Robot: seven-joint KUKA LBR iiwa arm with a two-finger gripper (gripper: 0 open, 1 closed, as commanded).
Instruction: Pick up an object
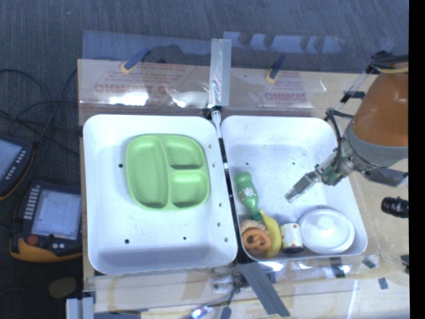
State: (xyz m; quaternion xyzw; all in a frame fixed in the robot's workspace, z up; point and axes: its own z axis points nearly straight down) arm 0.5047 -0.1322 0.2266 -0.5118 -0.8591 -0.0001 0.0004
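End effector (297,189) hovers over the right bin (279,135); you cannot tell its grip state. Your nearest pick, the white bowl (325,230), lies just beside it toward five o'clock; the green bottle (248,193), lengthwise twelve-to-six, sits at nine.

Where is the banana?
The banana lies at the right bin's near edge, curled around a donut, just below the green bottle.

Right bin (279,128) floor open (clutter (265,234) crowds near wall).
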